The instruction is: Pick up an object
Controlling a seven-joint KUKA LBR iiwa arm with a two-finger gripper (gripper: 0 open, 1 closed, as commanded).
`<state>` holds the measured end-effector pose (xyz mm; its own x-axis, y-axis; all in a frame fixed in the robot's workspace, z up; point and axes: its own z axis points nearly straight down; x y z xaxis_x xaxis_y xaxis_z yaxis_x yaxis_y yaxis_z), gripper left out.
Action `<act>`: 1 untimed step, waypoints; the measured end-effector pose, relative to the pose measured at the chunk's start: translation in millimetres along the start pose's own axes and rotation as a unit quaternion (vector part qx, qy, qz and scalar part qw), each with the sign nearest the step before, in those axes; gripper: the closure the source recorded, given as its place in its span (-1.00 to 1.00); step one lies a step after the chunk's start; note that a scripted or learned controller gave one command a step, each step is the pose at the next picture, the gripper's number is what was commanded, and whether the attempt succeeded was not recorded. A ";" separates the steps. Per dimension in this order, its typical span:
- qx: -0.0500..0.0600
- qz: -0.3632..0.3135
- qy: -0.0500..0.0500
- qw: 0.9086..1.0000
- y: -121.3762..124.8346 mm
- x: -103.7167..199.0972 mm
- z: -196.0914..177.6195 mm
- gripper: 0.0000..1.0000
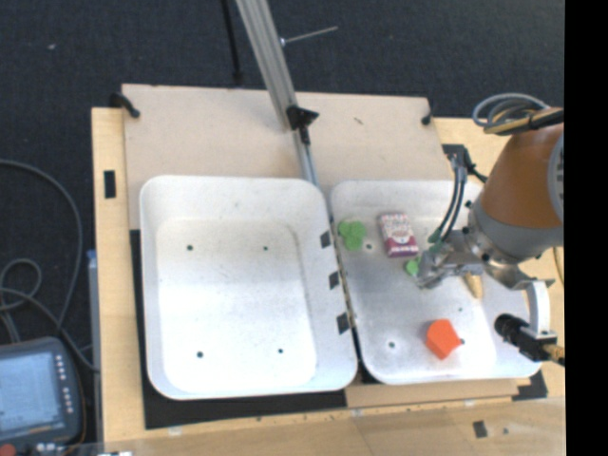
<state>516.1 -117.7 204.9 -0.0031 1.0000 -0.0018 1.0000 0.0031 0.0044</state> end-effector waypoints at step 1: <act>-0.001 0.000 0.000 1.000 2.2 -1.4 -46.1 1.00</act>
<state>518.0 -118.9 251.0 -0.0039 1.0000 -0.0021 1.0000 0.0040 0.0064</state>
